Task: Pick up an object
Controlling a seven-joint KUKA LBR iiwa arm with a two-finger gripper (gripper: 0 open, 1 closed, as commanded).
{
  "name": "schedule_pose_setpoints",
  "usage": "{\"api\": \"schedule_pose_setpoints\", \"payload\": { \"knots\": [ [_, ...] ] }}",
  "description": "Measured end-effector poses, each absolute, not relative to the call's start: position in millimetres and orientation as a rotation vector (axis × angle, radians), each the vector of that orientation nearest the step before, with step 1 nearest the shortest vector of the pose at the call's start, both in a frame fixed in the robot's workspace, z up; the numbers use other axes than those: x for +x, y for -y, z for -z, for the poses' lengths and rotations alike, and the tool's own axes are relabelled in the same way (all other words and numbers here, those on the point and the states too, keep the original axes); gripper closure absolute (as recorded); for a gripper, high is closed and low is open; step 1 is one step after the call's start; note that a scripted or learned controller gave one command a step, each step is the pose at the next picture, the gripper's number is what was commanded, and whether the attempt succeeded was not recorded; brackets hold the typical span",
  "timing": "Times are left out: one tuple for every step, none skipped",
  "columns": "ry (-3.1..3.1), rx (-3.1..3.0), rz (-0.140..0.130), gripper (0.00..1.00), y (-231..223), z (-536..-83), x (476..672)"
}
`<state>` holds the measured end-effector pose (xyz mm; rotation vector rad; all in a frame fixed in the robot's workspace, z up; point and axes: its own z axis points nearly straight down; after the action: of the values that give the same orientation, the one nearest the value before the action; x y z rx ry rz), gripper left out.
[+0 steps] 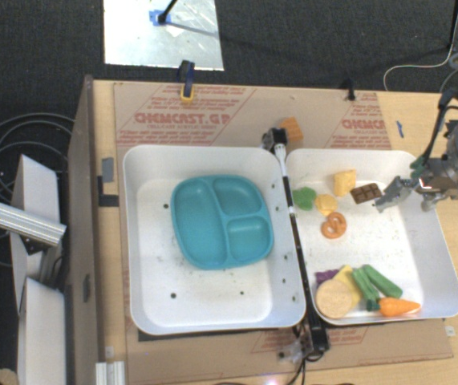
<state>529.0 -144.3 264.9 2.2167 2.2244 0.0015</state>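
The right bin (pixel 433 255) holds small toy foods. Near its back lie a yellow wedge (pixel 344 182), a brown chocolate piece (pixel 365 192), a green lump (pixel 304 197), a small yellow piece (pixel 326 203) and an orange pretzel (pixel 334 225). At the front lie a purple piece (pixel 326 277), a tan round cracker (pixel 337 299), green beans (pixel 374 283) and an orange carrot (pixel 399 305). My gripper (pixel 407 198) hangs open over the bin's back right part, just right of the chocolate piece, with nothing between its fingers.
The left bin (pixel 152 295) holds a teal divided plate (pixel 222 220). An orange block (pixel 290 129) and a clamp (pixel 275 139) sit behind the seam between the bins. Cables hang at the right edge near the arm.
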Motion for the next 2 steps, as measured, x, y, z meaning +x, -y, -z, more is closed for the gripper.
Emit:
{"api": "schedule_pose_setpoints", "payload": {
  "knots": [
    [-2.23,2.213,-0.002,0.0,123,-153,577.6],
    [-2.233,2.215,0.001,0.0,79,-91,578.3]
  ]
}}
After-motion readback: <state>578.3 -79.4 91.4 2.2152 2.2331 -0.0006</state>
